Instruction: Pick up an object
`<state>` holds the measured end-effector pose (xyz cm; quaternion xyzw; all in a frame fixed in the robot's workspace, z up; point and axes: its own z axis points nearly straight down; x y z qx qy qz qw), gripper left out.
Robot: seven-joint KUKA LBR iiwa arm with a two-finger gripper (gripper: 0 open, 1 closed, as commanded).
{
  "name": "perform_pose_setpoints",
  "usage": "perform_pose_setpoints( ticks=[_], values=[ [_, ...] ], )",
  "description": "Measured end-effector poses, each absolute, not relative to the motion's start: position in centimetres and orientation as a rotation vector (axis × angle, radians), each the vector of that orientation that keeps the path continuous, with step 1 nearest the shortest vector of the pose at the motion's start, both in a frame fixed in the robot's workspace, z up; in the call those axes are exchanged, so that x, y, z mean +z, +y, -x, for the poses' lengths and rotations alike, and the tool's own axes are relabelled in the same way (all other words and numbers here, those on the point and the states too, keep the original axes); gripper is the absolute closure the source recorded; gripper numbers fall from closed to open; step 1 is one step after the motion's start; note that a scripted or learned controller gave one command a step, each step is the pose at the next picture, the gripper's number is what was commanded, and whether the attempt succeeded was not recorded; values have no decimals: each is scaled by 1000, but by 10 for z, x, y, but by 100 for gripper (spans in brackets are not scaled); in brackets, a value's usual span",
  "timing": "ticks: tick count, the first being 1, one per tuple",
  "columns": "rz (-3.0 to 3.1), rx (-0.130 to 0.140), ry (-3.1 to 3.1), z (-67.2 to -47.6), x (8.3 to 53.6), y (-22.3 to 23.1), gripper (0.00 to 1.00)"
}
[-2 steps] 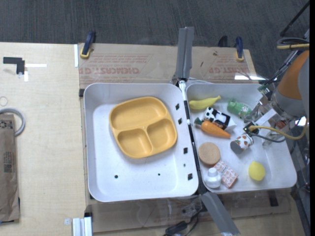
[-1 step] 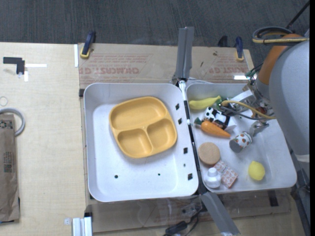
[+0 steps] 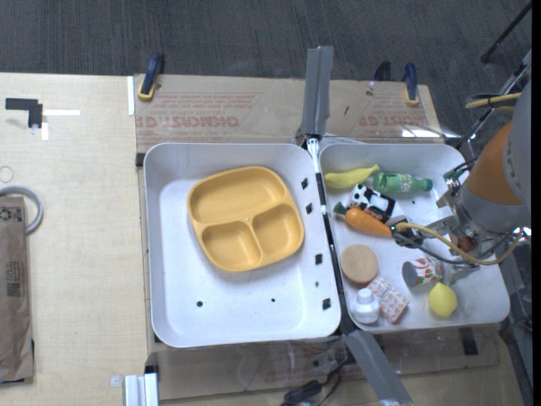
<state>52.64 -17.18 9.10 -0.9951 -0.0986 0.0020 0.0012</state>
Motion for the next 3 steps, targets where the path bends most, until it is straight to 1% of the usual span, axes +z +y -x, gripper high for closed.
perform_pose_setpoints(
  ticks=[1,2,3],
  values=[
    [3123,10,-307,-526,100,-172,100],
    [3125,5,-321,-582,122,-200,100],
    [3081,7,-610,-578,299,-222,100]
  ],
)
